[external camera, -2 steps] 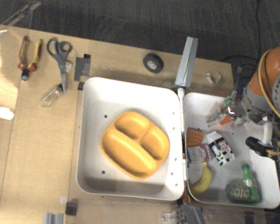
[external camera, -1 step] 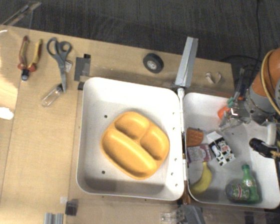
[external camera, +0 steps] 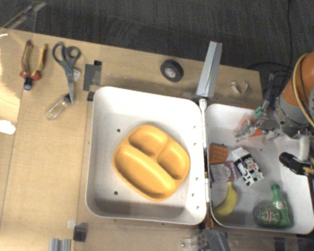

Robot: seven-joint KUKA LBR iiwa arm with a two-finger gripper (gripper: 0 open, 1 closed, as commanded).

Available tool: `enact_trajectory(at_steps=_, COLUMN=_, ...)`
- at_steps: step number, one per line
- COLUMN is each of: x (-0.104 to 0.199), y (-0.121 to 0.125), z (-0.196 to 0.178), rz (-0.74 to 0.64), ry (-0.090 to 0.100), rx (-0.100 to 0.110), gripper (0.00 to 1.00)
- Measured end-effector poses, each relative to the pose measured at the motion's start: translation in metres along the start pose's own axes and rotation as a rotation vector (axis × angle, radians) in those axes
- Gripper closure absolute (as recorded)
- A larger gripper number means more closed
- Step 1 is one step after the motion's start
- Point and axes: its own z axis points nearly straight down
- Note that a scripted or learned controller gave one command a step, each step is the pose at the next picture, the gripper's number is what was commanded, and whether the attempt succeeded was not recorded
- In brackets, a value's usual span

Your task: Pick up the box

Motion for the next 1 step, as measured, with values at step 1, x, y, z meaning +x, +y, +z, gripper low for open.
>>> enact_trajectory(at_steps=1, x=0.0228, y=0.0004, z=0.0085, rz=-0.185, ry=-0.014, rx=-0.007, gripper=0.0)
